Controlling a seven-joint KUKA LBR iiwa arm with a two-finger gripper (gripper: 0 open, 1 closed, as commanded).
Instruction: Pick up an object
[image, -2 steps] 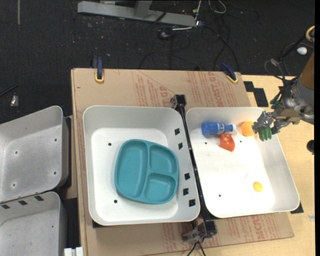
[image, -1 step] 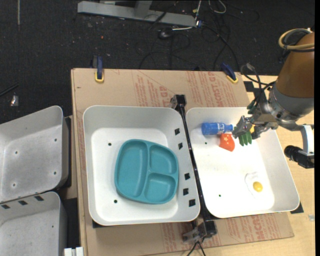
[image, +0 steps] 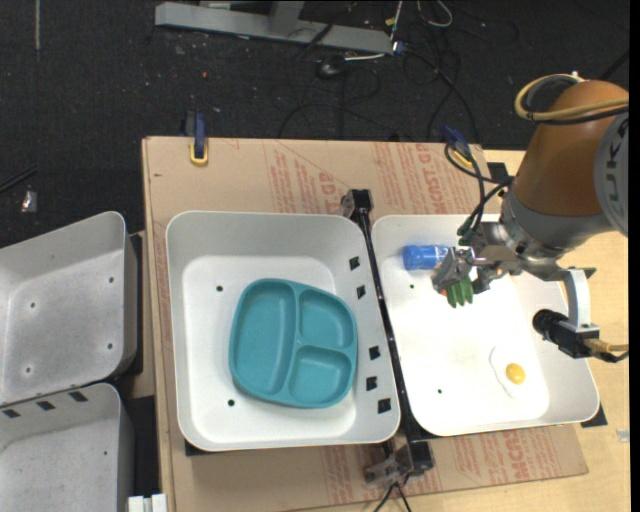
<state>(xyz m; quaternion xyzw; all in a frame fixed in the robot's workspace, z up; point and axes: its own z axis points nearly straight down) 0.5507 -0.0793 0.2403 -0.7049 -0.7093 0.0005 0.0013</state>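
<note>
My gripper (image: 458, 277) hangs over the upper left part of the right bin (image: 560, 400). A small green ridged object (image: 460, 292) sticks out from between its fingertips, and the fingers are shut on it. Just to the upper left of the gripper, a blue cylinder-like object (image: 424, 257) lies on the bin floor. A toy fried egg (image: 510, 373), white with a yellow yolk, lies lower right in the same bin, apart from the gripper.
The left bin (image: 190, 330) holds a teal divided plate (image: 294, 343). A black divider (image: 375, 310) runs between the bins. The arm's orange and grey body (image: 570, 170) and a black fitting (image: 560, 333) overhang the right bin's right side.
</note>
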